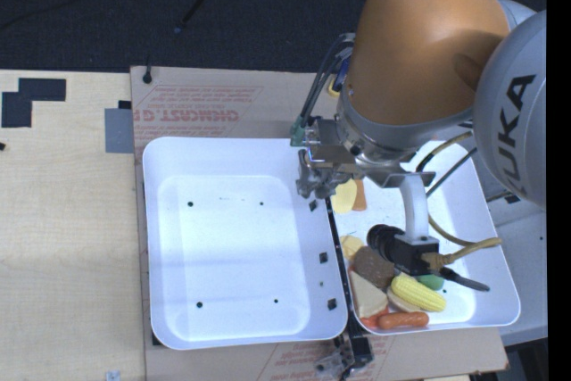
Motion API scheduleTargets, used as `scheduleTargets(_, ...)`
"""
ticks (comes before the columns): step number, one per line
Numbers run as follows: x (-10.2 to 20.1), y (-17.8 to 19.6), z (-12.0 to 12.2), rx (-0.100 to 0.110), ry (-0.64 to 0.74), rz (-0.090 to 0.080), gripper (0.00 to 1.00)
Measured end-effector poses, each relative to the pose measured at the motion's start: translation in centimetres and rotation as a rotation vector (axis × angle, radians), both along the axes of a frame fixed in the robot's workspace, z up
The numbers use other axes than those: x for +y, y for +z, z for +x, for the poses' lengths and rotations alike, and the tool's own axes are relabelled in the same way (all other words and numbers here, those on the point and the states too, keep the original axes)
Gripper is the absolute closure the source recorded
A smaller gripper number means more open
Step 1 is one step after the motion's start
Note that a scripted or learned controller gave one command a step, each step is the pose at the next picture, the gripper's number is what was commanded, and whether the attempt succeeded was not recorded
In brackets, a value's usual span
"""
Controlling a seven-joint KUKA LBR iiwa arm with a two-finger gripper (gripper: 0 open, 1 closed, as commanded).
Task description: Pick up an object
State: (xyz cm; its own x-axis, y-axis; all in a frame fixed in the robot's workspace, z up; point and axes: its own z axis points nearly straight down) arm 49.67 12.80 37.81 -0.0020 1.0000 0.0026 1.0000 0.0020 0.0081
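Orange-banded wrist (428,40) of the arm looms over the right bin (500,281). Gripper (314,183) hangs at that bin's left wall, above the piled toy food (397,285); whether it is clenched cannot be told. Reaching phase; next, descend onto one item.

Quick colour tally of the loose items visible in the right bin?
Yellow: 3, corn-like piece, a piece under the arm, a small piece
Orange/red: 2, carrot-like piece, a sliver
Brown: 1
Tan: 1
Green: 1
Total: 8 visible; the arm hides part of the bin.
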Motion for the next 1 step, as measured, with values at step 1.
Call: scheduleTargets(1, -2.37, 5.94, -1.66, 0.005, -0.002, -0.002, 1.00)
